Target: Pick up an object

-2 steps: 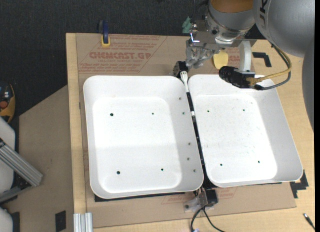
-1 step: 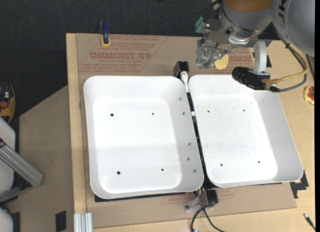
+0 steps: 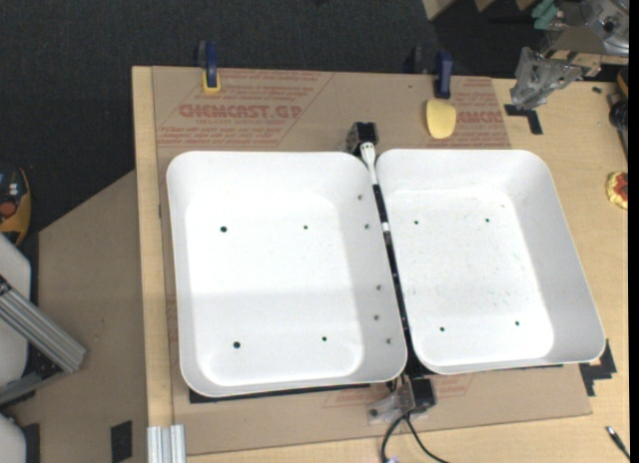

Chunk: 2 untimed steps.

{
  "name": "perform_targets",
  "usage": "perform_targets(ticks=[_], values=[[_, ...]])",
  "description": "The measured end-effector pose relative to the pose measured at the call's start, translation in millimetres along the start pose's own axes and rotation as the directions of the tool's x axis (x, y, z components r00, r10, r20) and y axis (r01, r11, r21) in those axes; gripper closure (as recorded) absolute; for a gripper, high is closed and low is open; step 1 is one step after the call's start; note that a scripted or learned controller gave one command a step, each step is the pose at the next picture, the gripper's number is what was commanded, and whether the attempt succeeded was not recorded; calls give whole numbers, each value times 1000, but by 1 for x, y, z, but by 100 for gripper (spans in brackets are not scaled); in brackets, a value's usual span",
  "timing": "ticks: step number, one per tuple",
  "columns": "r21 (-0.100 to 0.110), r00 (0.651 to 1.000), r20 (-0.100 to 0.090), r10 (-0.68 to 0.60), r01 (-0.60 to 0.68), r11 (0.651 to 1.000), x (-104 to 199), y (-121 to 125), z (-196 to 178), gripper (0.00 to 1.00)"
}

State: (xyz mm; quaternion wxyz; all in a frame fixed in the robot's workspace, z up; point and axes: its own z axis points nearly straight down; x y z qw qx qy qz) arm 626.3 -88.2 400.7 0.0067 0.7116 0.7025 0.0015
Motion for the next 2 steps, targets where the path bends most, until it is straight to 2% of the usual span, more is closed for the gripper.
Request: perform_targets(ticks=[1,2], values=[[18,1000,-8,-15,15,1000,32,25,93,100],[14,1000,-8,-14,14,1000,40,-2,78,100]])
